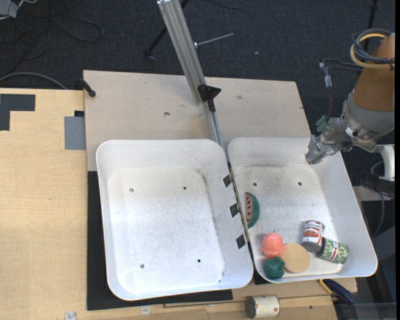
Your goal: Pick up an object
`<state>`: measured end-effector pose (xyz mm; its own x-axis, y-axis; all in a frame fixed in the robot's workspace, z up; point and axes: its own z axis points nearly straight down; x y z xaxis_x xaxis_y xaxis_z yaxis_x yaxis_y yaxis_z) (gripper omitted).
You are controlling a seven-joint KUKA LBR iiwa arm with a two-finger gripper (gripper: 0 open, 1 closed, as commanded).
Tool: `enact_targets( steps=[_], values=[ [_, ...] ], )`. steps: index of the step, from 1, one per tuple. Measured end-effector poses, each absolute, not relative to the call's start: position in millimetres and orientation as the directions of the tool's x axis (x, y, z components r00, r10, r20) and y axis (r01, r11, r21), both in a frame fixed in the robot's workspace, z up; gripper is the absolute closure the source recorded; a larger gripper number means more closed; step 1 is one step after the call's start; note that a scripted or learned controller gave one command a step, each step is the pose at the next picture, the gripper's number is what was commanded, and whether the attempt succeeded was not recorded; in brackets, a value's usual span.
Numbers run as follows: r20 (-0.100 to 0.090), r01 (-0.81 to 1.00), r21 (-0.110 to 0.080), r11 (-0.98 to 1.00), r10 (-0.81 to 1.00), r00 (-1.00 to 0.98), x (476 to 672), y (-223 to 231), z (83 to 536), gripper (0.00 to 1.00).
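My gripper (317,151) hangs over the far right corner of the right bin (290,179), with nothing seen between its fingers. Several objects lie at the bin's near end. A watermelon slice (251,209) leans against the left wall. A pink-orange ball (273,244) sits beside a tan round disc (296,258) and a dark green lump (275,268). A red and white can (312,235) lies next to a green can (333,251) at the near right corner.
The left bin (163,219) sits beside the right one, with a divider and black clips between them. A slanted metal rail (187,52) rises behind the bins. A small cylinder (263,306) lies on the bench in front of the right bin.
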<state>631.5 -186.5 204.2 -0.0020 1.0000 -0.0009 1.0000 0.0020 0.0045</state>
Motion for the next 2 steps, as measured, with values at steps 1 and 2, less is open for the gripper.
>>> enact_targets(
  steps=[1, 2],
  values=[
    [-0.001, 1.0, 0.005, 0.003, 1.0, -0.003, 632.7, -179, 264, 1.0],
    [0.003, 1.0, -0.003, 0.005, 1.0, -0.005, 637.6, -118, 257, 1.0]
  ],
)
